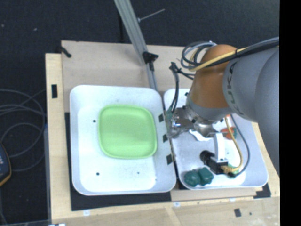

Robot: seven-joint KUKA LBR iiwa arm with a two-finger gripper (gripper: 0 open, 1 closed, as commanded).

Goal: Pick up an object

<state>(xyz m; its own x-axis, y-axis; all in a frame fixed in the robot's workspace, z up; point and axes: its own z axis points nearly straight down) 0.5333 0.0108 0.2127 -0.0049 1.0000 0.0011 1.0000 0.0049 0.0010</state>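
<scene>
1. The arm (249, 74) reaches in from the right and bends down over the right bin (257, 175). Its orange band (211, 86) sits above the wrist, which hangs over that bin's left half, close to the wall it shares with the left bin (80, 126).
2. Both bins sit side by side on the pale worktop (94, 62).
3. A dark green object (198, 177) (lumpy, like two rounded lobes pressed together) lies on the floor of the right bin, at its near edge toward the near-left corner. It shows lower in the view than the wrist and rests on the bin floor apart from it.
4. A light green plate (127, 132) lies flat in the middle of the left bin, well apart from the arm.
5. The wrist and its fittings cover the jaws from above, so I cannot tell whether they stand apart or together.
</scene>
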